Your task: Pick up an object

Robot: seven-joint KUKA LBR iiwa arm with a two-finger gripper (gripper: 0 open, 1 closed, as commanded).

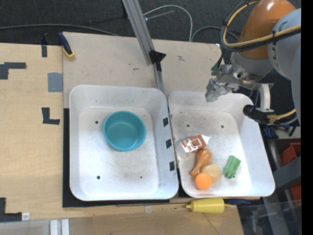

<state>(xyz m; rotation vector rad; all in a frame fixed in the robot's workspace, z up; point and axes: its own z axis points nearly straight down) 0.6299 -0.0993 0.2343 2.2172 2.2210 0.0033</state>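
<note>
Several objects, orange ball [203, 181] among them, near right bin's [254, 131] front, gripper [214, 93] well apart above far rim, grip state unclear

From my seat the hand [215, 90] at two o'clock is too small and blurred to read its fingers. The arm [274, 28] runs off the frame at three o'clock. The drumstick [201, 161] partly covers the pale round piece [213, 171]. I can't read the print on the small packet [192, 143]. The table [29, 131] is cut at nine o'clock.
</note>
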